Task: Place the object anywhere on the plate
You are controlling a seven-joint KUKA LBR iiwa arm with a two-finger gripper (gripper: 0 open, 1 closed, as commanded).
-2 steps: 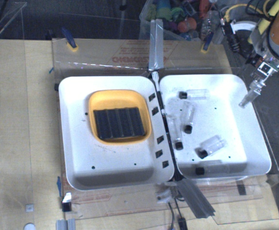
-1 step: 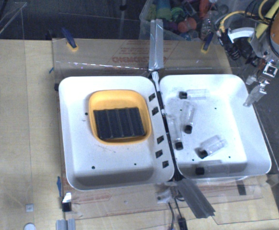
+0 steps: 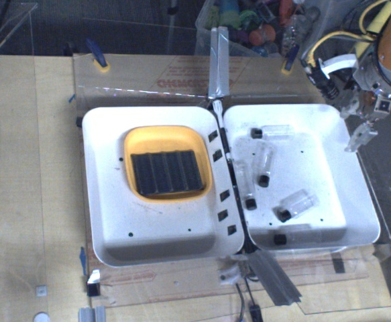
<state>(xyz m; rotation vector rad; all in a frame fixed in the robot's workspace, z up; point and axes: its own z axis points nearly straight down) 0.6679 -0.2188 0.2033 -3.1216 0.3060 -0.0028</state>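
Gripper (image 3: 364, 127) hangs over the right bin's (image 3: 356, 200) far right rim; I can't tell its state. I see clear vials (image 3: 296, 203) lying inside that bin, the yellow plate (image 3: 165, 138) in the left bin (image 3: 101, 180), and a wooden bench (image 3: 27, 180) beneath.

The two bins (image 3: 151, 247) look like smooth white plastic, a bit shiny. The plate (image 3: 165, 139) at the left middle is smooth yellow plastic. The little bottles (image 3: 296, 203) at the right are clear, see-through plastic with black caps.
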